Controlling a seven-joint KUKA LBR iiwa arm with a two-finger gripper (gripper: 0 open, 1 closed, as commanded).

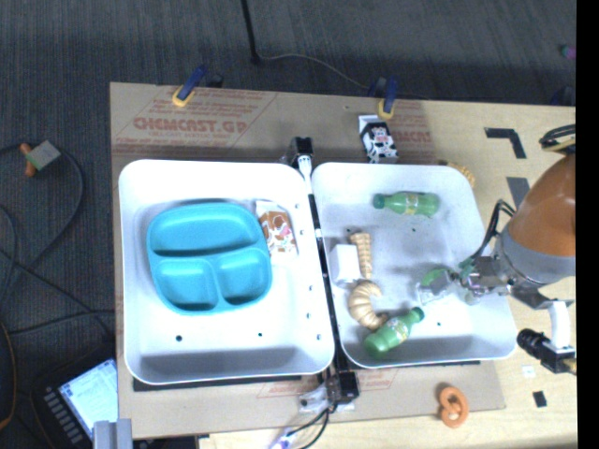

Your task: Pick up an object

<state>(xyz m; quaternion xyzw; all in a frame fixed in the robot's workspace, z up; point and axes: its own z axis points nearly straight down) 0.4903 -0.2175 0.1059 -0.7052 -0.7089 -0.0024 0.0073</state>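
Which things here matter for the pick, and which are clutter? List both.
Job in hand:
gripper
green bottle by the far wall
green bottle by the near wall
croissant

Lying about:
blue tray
orange ring on the bench
clamps

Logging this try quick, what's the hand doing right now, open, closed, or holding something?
Hand: low in the right bin, by a small green object; open or closed cannot be told.

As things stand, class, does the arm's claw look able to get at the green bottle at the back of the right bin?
Probably yes. The green bottle lies alone on bare bin floor, nothing on or against it, and the claw sits low in the same right bin.
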